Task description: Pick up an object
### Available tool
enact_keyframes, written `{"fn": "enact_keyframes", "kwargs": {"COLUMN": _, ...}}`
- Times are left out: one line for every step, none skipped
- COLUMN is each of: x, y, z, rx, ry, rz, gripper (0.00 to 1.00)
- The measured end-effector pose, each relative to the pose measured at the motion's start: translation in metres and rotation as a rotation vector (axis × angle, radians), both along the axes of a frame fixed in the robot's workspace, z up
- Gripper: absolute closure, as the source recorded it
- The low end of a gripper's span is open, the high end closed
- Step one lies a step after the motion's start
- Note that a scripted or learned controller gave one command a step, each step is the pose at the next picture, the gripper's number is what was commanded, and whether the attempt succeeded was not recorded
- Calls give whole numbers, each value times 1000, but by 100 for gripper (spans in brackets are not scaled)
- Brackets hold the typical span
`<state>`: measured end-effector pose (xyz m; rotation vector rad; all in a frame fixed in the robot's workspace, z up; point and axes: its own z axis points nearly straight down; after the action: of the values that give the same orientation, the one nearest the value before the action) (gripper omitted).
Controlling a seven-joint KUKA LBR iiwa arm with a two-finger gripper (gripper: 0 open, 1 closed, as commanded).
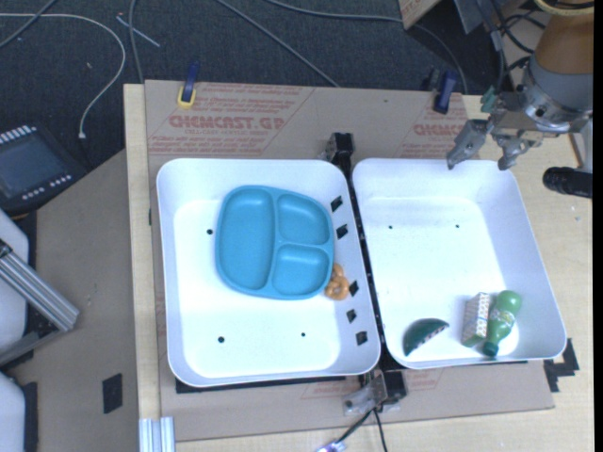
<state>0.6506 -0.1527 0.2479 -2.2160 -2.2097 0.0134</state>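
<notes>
My gripper hangs above the far right rim of the right bin, its two fingers spread apart with nothing between them. Near that bin's front right corner lie a green bottle-shaped toy, a small silver and yellow block touching it, and a dark green half-round piece a little to the left. In the left bin rests a blue divided plate, with a small orange-brown object at its right edge.
Black clips line the seam between the two bins. Blue clamps hold the cardboard sheet at the back. Cables cross the dark floor beyond the bench, and a metal rail lies at the left edge.
</notes>
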Motion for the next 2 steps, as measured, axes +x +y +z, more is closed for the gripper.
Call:
{"fn": "enact_keyframes", "kwargs": {"x": 2, "y": 0, "z": 9, "rx": -2, "ry": -14, "rz": 3, "gripper": 0}}
{"fn": "enact_keyframes", "kwargs": {"x": -4, "y": -1, "z": -52, "rx": -1, "ry": -8, "rz": 2, "gripper": 0}}
